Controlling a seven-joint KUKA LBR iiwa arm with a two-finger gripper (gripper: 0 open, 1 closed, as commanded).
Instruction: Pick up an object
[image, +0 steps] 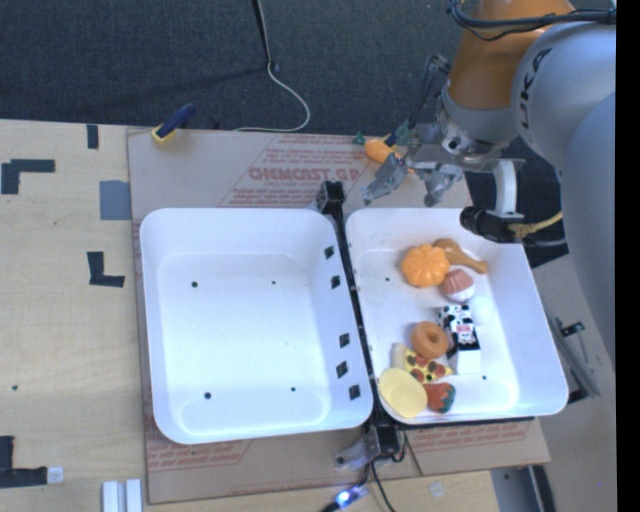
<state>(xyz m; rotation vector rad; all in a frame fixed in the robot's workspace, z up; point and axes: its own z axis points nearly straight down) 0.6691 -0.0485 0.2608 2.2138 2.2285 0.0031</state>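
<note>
gripper (412, 184) above the far edge of the right bin (520, 395), fingers spread, nothing between them, arm (540, 70) entering from the right. toys clustered in that bin: pumpkin (424, 265) near the far middle with a tan piece (463, 256) touching its right side, pink ball (459, 285) just below, donut (431, 340) and black-and-white figure (462, 327) side by side at the centre, yellow disc (402, 392) and red piece (441, 397) against the near edge. left bin (160, 300) alongside, touching at the shared edge.

Two white bins (240, 225), one orange pumpkin (424, 265), one doughnut (431, 340)
</note>
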